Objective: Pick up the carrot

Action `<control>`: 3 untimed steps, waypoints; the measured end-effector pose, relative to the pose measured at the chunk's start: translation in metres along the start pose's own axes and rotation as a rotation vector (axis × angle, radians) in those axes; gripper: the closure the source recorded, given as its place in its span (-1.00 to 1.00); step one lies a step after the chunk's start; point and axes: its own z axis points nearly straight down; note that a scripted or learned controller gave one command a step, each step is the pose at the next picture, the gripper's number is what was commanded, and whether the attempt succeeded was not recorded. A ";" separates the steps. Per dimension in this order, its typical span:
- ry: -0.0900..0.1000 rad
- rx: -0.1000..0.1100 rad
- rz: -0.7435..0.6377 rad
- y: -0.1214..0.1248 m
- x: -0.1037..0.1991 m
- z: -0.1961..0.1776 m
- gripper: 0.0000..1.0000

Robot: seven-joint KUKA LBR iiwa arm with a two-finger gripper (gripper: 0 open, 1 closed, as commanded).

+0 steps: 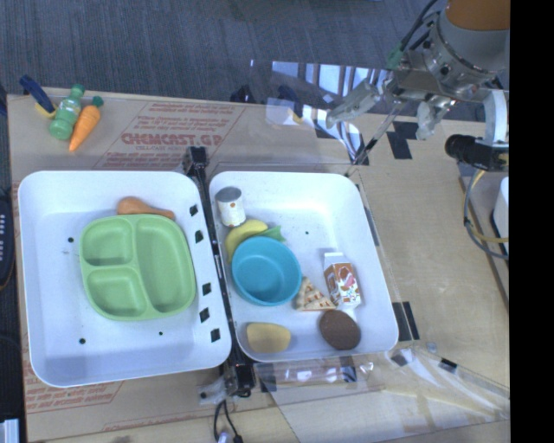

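Apparently spread, with nothing between them, the two grey fingers [351,105] of the gripper [389,112] hang above the bench beyond the far right corner of the right white plastic bin [368,225], so no grasp has begun. Behind them the grey arm with its orange band [476,13] enters from the right. Nearest below, the right bin holds a round blue bowl [265,270], which is not wanted here. The orange toy carrot with a green top [85,125] lies well away, outside both bins on the brown cardboard sheet [164,138] at the far left, just beside a small green bottle [66,114]. An orange-brown elongated piece [143,208] in the left white bin [39,260] touches the green divided plate [137,264]; what it is I cannot tell. Reaching the carrot would likely demand a long crossing over both bins.
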 end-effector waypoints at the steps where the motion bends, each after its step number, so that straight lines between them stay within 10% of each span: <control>1: 0.001 -0.009 0.111 -0.037 -0.019 -0.037 -1.00; 2: 0.004 -0.002 0.165 -0.070 -0.002 -0.031 -1.00; 3: 0.001 0.004 0.205 -0.046 -0.038 0.007 -1.00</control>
